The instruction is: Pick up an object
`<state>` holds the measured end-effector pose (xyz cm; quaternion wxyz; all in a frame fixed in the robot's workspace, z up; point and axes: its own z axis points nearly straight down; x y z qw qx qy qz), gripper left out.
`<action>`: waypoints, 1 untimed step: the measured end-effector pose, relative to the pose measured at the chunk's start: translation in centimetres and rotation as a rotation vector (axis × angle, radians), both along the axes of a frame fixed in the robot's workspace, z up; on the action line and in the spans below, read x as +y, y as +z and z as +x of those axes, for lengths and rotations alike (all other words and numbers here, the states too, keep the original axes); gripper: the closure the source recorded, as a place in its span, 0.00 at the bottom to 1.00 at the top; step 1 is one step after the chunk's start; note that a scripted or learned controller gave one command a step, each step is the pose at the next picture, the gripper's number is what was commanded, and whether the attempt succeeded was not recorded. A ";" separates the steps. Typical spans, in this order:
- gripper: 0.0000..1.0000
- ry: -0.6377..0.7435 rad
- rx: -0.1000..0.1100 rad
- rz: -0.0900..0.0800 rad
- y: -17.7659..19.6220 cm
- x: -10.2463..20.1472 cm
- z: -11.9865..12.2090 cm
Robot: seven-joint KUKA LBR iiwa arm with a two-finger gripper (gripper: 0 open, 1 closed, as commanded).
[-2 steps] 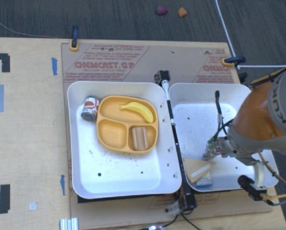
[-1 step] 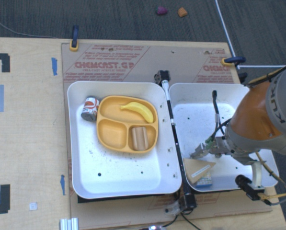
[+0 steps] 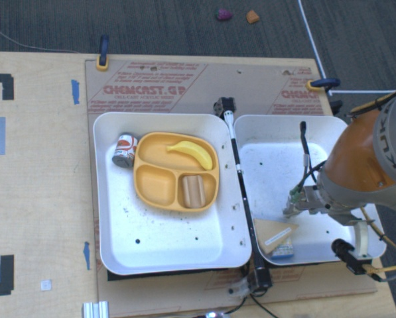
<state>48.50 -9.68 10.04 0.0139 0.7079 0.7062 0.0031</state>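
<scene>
Banana (image 3: 192, 153), yellow, curved, in divided tray (image 3: 146, 183)

Camera: we have one view, fixed above the bench (image 3: 38, 177).
Direction: we look down at a slant, the far bench edge toward the top of the picture and a strip of dark floor (image 3: 184, 12) beyond it.
Distance: we stand far enough back to take in both bins whole, with bare bench at the left.
Left bin (image 3: 164, 244): near the middle of our picture.
Right bin (image 3: 264, 158): toward the right side.
Arm (image 3: 360, 158): it enters from our right, over the right bin.
</scene>
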 end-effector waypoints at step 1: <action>1.00 0.000 0.013 0.011 -0.9 0.3 -0.3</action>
